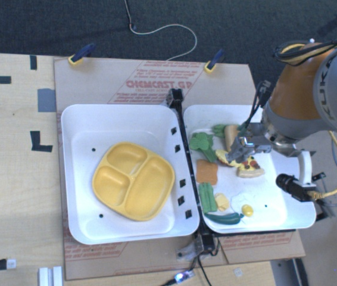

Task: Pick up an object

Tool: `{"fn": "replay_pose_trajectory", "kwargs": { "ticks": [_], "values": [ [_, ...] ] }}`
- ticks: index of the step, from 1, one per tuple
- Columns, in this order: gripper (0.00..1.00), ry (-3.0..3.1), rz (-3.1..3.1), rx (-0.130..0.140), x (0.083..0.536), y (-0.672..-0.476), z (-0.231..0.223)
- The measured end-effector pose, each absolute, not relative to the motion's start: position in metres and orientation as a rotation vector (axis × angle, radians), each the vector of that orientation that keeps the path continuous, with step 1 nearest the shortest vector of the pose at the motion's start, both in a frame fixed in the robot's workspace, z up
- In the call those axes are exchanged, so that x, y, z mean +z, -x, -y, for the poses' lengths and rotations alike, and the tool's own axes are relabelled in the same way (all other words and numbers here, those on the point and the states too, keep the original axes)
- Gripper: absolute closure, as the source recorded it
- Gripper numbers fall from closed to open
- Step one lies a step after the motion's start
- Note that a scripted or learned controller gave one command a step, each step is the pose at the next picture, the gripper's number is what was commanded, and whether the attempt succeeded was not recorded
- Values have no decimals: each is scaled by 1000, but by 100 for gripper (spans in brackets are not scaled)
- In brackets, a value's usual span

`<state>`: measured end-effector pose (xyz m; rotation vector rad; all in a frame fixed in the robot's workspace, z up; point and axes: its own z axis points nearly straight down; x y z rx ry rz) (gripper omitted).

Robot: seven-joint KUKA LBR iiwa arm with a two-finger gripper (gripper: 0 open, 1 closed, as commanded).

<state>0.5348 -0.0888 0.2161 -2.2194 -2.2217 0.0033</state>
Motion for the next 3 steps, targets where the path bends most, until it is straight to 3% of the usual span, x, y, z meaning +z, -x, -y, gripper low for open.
{"fn": "replay_pose_trajectory", "kwargs": {
  "ticks": [2,3],
  "values": [
    [100,2218,2222,1,233,-533,87],
    [100,2220,2220,5,215,-526,82]
  ]
}}
